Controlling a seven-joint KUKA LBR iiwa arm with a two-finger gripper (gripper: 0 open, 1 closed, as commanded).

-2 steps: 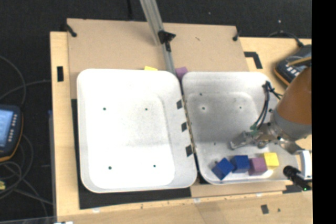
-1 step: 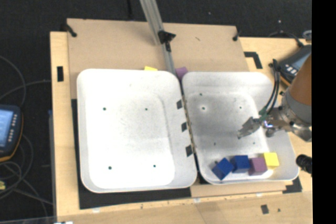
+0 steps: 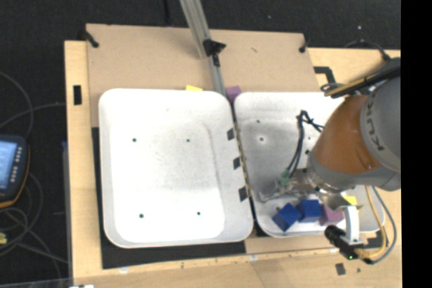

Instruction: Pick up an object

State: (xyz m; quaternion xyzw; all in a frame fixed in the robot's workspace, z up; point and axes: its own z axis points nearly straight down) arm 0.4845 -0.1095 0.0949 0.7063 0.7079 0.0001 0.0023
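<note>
blue blocks (image 3: pixel 297 213) beside purple piece (image 3: pixel 332 215), right bin (image 3: pixel 263 125), under arm (image 3: pixel 351 145)

Lighting even and diffuse, moderately bright, apparently from above. White bins (image 3: pixel 165 165) near overexposed, surface detail washed out toward the frame centre. Soft shadow under the arm (image 3: pixel 358 138) at lower right. Dark floor in upper frame lacks detail. Overall slightly soft, low resolution; mild noise. No strong glare.
</note>
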